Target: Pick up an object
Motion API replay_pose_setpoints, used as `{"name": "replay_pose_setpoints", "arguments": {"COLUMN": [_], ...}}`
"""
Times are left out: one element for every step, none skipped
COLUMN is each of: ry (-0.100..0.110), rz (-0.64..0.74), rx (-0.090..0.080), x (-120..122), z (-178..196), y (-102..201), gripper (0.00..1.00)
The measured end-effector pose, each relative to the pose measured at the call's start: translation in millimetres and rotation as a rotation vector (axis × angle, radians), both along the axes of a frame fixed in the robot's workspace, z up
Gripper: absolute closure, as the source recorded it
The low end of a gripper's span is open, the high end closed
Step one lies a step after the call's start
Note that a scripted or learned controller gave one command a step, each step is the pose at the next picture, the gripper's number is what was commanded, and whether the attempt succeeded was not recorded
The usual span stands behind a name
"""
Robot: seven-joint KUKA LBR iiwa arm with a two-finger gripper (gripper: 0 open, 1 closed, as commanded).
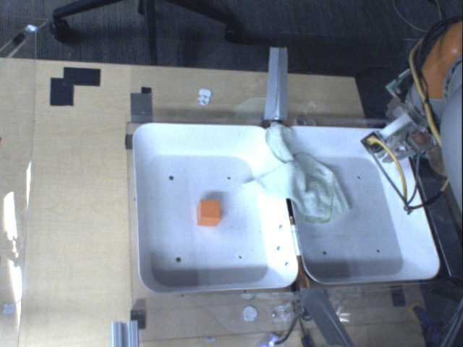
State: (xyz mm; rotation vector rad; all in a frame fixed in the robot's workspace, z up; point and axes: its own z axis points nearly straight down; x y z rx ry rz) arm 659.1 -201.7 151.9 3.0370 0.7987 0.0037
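My gripper (407,137) hangs at the right edge of the frame, above the upper right corner of the right bin (405,255). From this angle I cannot tell whether it is spread or pressed together. I see nothing carried in it, so the pick is not yet done.

The nearest thing to me is the cloth (314,188), a pale grey-green, crumpled heap. It lies in the left part of the right bin, with a tail running up toward the bin's upper left corner. One fold seems to spill over the shared wall into the left bin (155,194).

Further off, the small orange cube (209,212) sits alone on the left bin's floor. It is a little below the middle and well apart from every wall. Both bins rest side by side on the pale wooden counter (72,223).

I judge either thing would serve, and each has its own risk:
- **Cloth:** it is soft and uneven. If I come down on a thin fold I may catch a single layer that slips out as I lift. The part hanging over the wall could also drag and pull it free.
- **Cube:** it is small and the bin floor looks smooth. If I arrive slightly off centre I could nudge it aside and close on nothing. It is also the longer reach, across the wall between the bins.
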Motion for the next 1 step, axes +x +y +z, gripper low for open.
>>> {"name": "replay_pose_setpoints", "arguments": {"ry": [0.0], "rz": [-0.115], "rx": [0.001], "x": [-0.9], "z": [0.1], "y": [1.3], "gripper": [1.0]}}
